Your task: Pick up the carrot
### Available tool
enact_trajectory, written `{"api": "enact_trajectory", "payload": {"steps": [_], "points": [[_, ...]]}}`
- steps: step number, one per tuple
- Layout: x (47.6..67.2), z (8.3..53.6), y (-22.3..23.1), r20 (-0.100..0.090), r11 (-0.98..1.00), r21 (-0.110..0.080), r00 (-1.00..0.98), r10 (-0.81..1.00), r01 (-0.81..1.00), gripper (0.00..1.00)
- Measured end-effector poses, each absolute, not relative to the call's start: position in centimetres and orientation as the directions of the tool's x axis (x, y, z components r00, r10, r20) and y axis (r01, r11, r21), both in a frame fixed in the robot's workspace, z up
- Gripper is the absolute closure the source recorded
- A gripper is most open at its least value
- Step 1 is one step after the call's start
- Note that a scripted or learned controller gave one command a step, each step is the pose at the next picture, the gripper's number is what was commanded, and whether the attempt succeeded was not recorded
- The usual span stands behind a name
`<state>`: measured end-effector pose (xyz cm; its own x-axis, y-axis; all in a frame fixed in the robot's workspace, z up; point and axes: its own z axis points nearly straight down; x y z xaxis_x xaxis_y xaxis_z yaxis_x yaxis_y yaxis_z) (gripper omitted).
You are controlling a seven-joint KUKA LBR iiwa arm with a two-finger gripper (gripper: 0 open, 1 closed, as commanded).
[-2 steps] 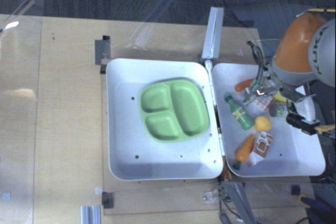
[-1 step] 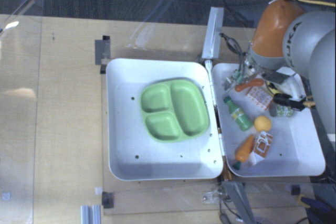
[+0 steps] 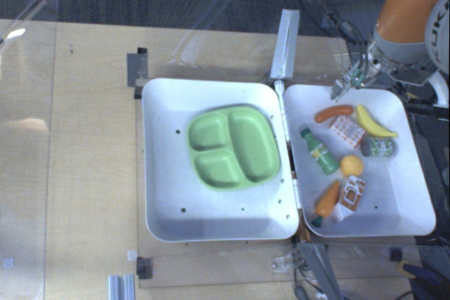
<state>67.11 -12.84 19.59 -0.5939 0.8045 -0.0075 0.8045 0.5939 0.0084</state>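
Pale wooden bench (image 3: 84,151) under dark carpet, bearing two shallow white bins side by side. Left white bin (image 3: 169,214) carrying a green sectioned plastic plate (image 3: 233,147). Right white bin (image 3: 394,211) crowded with toy food: orange tapered carrot (image 3: 327,199) lying near the front edge, touching a small printed carton (image 3: 351,193), just below an orange ball (image 3: 351,165) and a green bottle (image 3: 320,151). Nothing lifted yet; whole pick remaining, by the look of it. Gripper (image 3: 349,83) poised over the far rim, well apart from the carrot, holding nothing; opening too small to tell.
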Motion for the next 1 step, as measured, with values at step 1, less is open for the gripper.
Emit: {"api": "enact_trajectory", "payload": {"steps": [1], "points": [[64.97, 9.70, -12.29, -0.006, 0.647, 0.007, -0.647, 0.763, 0.763, 1.00]]}}
